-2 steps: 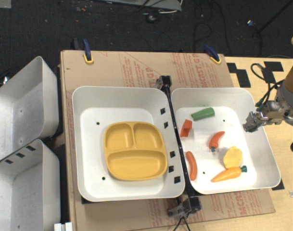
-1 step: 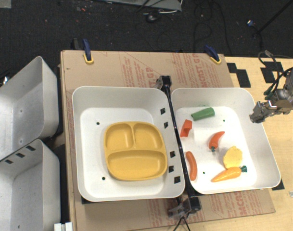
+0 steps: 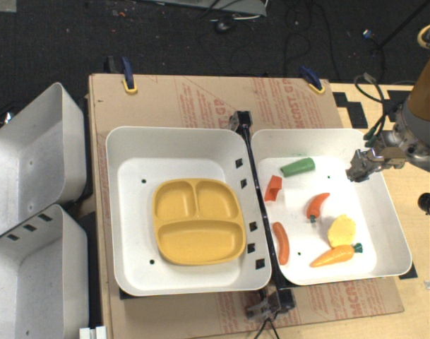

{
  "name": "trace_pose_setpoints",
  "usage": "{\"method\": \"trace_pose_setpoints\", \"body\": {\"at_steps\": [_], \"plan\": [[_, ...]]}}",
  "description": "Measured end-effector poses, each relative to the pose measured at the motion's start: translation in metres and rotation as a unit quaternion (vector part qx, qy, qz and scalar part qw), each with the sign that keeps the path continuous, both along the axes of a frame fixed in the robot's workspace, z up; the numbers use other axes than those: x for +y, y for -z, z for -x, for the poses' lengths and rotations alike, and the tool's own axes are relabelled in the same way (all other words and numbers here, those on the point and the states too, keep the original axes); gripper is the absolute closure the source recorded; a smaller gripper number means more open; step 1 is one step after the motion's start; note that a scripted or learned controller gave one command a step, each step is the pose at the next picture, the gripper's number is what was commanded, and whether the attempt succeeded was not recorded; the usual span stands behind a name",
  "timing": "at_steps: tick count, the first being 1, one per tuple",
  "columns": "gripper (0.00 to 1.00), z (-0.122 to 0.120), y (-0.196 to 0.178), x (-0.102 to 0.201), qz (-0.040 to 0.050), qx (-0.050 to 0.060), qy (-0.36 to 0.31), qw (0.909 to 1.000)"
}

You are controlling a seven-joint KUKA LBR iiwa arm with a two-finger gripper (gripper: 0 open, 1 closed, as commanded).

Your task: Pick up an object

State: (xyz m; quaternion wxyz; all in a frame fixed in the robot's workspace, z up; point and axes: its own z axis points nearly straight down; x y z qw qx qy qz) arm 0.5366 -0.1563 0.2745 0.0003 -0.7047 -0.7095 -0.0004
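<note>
there, green cucumber (image 3: 297,167) just left of the claw (image 3: 357,168), claw's grip state unclear

Six toy foods (image 3: 318,206), R bin (image 3: 391,210).

Two white bins, arm at the right bin's far edge

We note a yellow tray (image 3: 198,221) in the left bin (image 3: 126,189). The right bin (image 3: 384,210) holds a green piece (image 3: 298,167), red block (image 3: 273,188), red pepper (image 3: 317,205), sausage (image 3: 280,242), yellow piece (image 3: 342,230) and carrot (image 3: 335,256). The gripper (image 3: 359,167) sits over that bin's right rim.
</note>
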Motion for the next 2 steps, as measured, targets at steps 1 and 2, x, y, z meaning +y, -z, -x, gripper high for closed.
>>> {"method": "trace_pose_setpoints", "body": {"at_steps": [1, 2], "plan": [[1.0, 0.008, -0.002, 0.059, -0.0002, 0.0, -0.001, 1.0], [1.0, 0.019, 0.004, 0.102, 0.0001, 0.001, 0.0, 1.0]]}}
